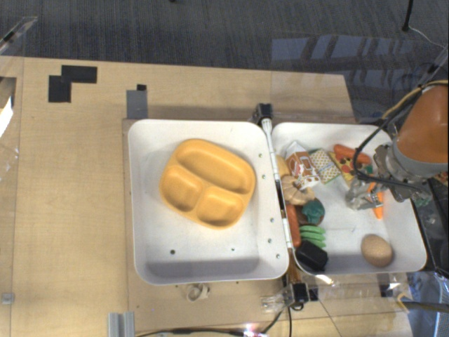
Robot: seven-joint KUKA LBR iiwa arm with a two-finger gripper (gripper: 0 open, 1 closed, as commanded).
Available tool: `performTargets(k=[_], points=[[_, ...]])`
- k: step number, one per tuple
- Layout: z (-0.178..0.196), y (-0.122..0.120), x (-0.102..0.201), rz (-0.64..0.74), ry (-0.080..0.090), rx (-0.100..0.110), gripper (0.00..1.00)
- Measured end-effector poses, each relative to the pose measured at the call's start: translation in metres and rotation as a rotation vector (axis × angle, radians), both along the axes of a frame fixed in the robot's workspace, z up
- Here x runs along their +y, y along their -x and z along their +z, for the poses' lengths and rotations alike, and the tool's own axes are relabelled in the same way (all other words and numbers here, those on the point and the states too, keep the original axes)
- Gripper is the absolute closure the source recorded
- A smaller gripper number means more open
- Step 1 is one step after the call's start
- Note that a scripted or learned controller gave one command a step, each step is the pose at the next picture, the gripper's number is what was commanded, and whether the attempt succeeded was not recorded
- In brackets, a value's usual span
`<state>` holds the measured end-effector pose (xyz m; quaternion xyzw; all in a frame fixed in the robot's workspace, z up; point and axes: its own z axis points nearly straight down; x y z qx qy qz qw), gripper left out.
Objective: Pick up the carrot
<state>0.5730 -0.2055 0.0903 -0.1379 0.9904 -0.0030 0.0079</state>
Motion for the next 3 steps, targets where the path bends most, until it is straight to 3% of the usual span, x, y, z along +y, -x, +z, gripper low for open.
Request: performTargets(k=[1, 3], points=[[0.014, -0.005, 0.001, 0.007, 0.003, -0.014, 1.0], [0.041, -0.013, 0.005, 0.019, 0.007, -0.039, 1.0]])
